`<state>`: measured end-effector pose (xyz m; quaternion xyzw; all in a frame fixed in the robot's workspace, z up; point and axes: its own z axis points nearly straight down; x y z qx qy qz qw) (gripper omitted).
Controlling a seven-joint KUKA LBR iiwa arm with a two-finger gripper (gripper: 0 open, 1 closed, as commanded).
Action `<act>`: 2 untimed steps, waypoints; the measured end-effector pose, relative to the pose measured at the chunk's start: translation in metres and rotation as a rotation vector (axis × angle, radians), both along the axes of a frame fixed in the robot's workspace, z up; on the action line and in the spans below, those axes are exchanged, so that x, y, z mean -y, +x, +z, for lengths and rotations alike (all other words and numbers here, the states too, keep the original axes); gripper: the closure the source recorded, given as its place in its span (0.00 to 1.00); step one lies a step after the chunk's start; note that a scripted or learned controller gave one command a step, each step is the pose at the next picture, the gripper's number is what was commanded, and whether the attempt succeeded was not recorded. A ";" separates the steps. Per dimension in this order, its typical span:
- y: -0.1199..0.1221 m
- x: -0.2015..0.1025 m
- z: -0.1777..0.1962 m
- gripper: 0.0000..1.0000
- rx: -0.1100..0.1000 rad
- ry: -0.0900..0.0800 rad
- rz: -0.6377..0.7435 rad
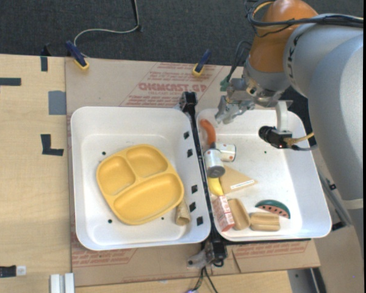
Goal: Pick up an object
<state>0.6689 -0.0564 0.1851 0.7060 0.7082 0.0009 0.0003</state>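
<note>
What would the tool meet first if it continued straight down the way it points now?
Probably the bare floor of the right bin near its back left corner. The tool points down and slightly left there; the orange sausage lies just beside that line, so depth leaves some doubt.

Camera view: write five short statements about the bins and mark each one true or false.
1. The yellow plate lies in the left bin. True.
2. The watermelon slice lies in the left bin. False: it is in the right bin.
3. The gripper is above the right bin's far end. True.
4. The plate has one compartment. False: it has three.
5. The can is near the divider between the bins. True.
</note>
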 end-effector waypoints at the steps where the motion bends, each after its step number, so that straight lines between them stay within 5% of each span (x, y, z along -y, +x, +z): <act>1: -0.001 0.000 -0.001 0.00 -0.002 0.000 -0.001; 2: -0.008 0.043 -0.099 0.00 -0.001 -0.002 -0.002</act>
